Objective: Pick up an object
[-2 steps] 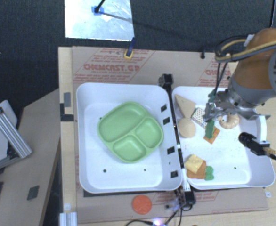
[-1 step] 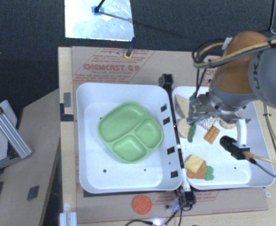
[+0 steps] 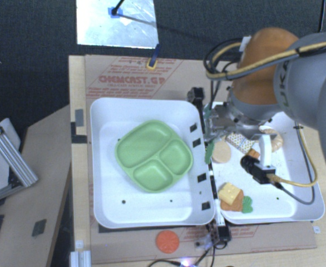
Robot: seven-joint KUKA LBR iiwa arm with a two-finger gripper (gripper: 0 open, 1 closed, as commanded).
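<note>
My gripper [image 3: 217, 128] hangs over the upper left part of the right bin [image 3: 302, 204], near the wall shared by the two bins. The wrist and grey arm cover it from above. A tan round disc [image 3: 222, 152] lies just below it. A speckled flat piece [image 3: 241, 143] sits to the right of the disc. A pale ring-shaped item [image 3: 274, 140] peeks out beside the arm. At the bin's front lie a yellow and orange block [image 3: 230, 196] and a small green piece [image 3: 246, 205].
The left bin [image 3: 107, 204] holds a green divided plate [image 3: 153, 156]. An orange disc [image 3: 167, 241] lies on the bench in front of the bins. Black clips line the wall between the bins [image 3: 203, 163].
</note>
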